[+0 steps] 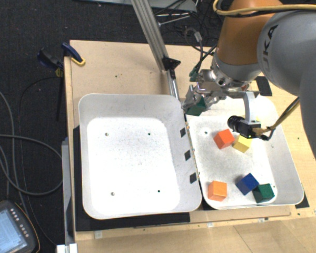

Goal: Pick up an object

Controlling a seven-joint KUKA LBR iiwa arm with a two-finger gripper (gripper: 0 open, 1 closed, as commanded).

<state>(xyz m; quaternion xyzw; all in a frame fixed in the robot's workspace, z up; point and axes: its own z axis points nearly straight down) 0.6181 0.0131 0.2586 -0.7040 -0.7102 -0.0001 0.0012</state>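
Note:
My gripper hangs over the far left corner of the right bin, close to the rim shared by the two bins. A small dark green block sits between its fingertips, raised above the bin floor, and the gripper is shut on it. Loose on the right bin's floor lie an orange block with a yellow block touching its right side. Nearer the front edge are another orange block, a blue block and a second green block.
The left bin has a bare speckled floor. A slanted metal rail runs down to the bins' far junction. A blue and yellow clamp lies at the bench's far left corner. Cables trail off the bench at left.

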